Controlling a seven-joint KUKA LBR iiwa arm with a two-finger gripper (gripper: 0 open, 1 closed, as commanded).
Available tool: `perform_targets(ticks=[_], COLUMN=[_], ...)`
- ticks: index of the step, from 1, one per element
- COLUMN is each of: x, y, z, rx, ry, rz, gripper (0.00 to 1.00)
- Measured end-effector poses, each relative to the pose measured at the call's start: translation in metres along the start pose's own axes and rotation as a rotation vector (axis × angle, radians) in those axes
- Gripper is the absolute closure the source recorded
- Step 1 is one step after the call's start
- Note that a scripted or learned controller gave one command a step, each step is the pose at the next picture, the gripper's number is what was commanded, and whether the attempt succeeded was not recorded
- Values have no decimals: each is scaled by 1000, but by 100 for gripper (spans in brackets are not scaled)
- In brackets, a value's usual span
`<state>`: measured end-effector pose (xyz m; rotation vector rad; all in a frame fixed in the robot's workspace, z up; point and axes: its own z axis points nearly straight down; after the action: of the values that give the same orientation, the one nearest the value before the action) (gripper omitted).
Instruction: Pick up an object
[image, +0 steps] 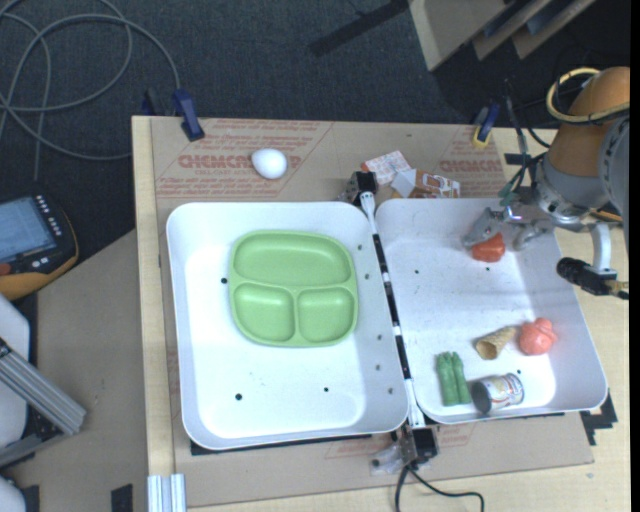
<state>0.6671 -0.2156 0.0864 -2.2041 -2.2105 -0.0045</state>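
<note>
My gripper (503, 234) hangs over the back of the right bin (570, 300), reaching in from the right. Its fingers stand open and spread. A small red object (487, 249) lies on the bin floor right at the left fingertip, partly under it. Nothing is held between the fingers. Nearer the front of the same bin lie a tan ice-cream cone (496, 343), a pink-orange rounded toy (537, 337), a green ridged piece (451, 379) and a small can (499, 391) on its side.
The left bin (200, 330) holds a green divided plate (294, 287). A white egg (268, 162) and some crumpled wrappers (405, 177) lie on the bench behind the bins. A black divider (388, 300) runs between the bins.
</note>
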Motion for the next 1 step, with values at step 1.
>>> perform_targets(ticks=[1], x=[-4], y=[1], z=[-10], rx=[-14], ry=[-15], rz=[0], gripper=[100])
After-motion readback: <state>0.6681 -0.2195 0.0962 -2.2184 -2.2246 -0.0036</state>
